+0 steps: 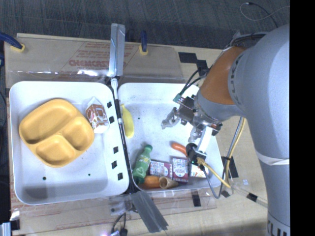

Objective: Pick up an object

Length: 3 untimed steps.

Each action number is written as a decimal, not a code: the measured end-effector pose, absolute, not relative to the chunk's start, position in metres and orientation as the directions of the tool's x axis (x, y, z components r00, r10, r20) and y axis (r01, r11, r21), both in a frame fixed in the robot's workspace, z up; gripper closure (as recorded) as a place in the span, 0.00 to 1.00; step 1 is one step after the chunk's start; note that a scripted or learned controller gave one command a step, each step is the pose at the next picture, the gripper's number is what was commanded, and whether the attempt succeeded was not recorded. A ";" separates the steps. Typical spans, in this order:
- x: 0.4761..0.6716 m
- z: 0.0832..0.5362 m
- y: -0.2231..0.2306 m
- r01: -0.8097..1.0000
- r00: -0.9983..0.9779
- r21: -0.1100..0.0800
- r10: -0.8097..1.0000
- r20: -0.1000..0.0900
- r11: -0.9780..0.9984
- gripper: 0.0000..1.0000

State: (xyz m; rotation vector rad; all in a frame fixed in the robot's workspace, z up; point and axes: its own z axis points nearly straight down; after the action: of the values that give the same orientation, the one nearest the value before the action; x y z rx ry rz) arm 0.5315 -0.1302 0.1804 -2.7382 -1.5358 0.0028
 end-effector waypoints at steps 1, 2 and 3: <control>0.517 0.100 -0.179 0.889 0.458 0.018 0.889 0.003 -0.458 0.00; 0.517 0.110 -0.180 0.890 0.456 0.018 0.890 0.002 -0.456 1.00; 0.517 0.110 -0.180 0.890 0.455 0.018 0.890 0.001 -0.455 0.00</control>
State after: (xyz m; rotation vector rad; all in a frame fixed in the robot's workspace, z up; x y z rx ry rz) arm 0.5172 -0.1800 0.1101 -2.6920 -1.6475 -0.0162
